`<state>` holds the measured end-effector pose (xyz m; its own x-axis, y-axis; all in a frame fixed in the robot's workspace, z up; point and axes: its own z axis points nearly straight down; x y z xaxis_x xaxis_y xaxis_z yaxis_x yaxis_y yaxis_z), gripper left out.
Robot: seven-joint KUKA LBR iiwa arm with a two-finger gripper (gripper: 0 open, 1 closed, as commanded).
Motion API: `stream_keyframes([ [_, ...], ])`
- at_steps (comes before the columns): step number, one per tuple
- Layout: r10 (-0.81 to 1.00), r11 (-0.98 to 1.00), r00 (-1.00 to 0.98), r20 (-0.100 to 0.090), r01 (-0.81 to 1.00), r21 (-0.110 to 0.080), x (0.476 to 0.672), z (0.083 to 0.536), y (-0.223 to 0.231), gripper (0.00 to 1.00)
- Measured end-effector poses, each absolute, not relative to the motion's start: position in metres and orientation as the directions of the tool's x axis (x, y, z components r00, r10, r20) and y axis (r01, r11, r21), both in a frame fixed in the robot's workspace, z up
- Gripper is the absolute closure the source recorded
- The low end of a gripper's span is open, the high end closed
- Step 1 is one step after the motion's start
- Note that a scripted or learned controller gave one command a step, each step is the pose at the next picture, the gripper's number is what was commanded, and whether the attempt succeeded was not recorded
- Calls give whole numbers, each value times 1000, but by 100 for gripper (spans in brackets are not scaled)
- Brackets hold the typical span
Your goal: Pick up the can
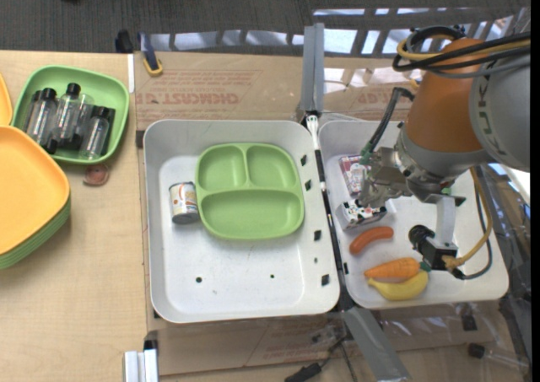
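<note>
The can (183, 202) is small, with a white and orange label, and lies on its side in the left bin (236, 287). It rests against the left edge of a green divided plate (251, 189). My gripper (363, 210) hangs low over the right bin (472, 292), far to the right of the can, with the bin divider between them. The grey arm with its orange band (447, 98) comes in from the right and covers much of that bin.
In the right bin a red sausage (371, 239), an orange carrot (393, 270) and a yellow banana (400, 287) lie below the gripper, and a pink-white packet (353, 174) lies beside it. A green tray of bottles (71, 115) and orange plates (29, 195) sit on the table at left.
</note>
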<state>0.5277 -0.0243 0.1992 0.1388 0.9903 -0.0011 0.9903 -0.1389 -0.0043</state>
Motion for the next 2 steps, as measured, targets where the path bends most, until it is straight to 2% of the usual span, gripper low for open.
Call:
stream_keyframes([
  [1, 988, 154, -154, -2, 988, -2, 555, 252, -1, 100],
  [2, 983, 182, -182, -2, 983, -2, 579, 258, -50, 100],
])
